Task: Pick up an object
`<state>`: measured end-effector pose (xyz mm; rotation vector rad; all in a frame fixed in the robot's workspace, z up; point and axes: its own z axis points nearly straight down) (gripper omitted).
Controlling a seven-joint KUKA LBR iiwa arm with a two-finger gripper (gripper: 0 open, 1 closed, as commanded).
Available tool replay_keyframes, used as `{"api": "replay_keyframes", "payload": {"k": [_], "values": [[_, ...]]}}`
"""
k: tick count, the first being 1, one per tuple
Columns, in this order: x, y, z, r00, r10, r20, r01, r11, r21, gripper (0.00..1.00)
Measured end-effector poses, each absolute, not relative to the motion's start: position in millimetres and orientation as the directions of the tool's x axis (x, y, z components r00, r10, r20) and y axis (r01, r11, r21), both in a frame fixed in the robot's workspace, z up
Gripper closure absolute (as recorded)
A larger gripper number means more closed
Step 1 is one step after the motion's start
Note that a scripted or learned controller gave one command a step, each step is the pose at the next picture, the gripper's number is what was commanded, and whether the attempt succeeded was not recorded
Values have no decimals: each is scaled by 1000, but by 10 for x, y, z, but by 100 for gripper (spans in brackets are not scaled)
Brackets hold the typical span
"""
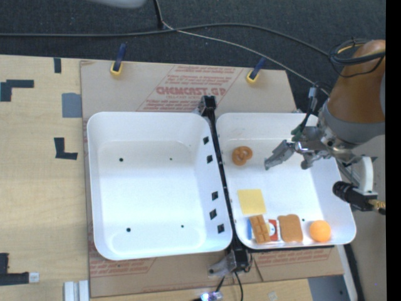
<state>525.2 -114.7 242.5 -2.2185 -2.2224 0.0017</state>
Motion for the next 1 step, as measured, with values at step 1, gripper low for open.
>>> {"api": "replay_keyframes", "payload": {"k": [1], "values": [[5247, -966, 1122, -2, 1000, 2, 1000, 2, -13, 0]]}}
